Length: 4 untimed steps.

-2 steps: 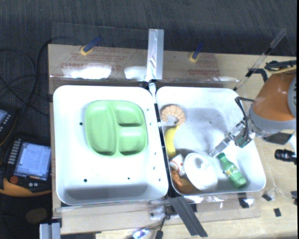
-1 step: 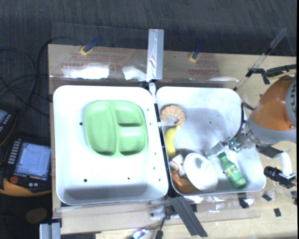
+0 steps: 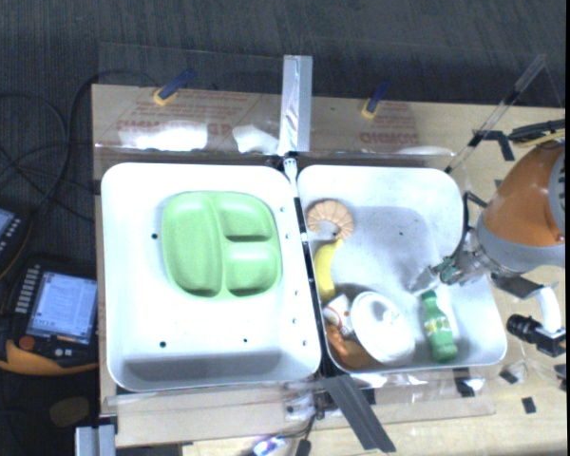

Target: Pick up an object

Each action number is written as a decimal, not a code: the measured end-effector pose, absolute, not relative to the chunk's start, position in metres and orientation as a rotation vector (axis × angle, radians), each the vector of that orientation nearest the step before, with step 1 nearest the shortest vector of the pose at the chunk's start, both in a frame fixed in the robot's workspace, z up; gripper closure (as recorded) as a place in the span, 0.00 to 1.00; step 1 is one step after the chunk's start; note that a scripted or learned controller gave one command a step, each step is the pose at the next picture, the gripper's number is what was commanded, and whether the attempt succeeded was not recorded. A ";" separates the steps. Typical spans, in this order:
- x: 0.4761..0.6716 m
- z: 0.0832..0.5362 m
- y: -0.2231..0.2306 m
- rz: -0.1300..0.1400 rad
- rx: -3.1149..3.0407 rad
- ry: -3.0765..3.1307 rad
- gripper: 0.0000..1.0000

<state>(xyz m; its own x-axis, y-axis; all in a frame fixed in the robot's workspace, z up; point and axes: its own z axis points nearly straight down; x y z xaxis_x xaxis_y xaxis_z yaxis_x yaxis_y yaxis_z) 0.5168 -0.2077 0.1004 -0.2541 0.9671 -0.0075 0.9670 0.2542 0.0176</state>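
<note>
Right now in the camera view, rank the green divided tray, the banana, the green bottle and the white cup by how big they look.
Largest to smallest:
1. green divided tray, by far
2. white cup
3. banana and green bottle, which look about alike; the banana's lower end is partly hidden, so I won't rank them.

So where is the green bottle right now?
The green bottle lies in the right bin, near its lower right corner, just right of the white cup and below the gripper.

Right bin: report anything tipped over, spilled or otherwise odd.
The green bottle lies on its side near the right bin's front corner. The white cup also looks tipped, resting against a brown object and the banana. No spill shows. The gripper hovers just above the bottle.
</note>
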 end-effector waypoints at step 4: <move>0.485 0.164 -0.223 -0.001 1.980 2.440 0.00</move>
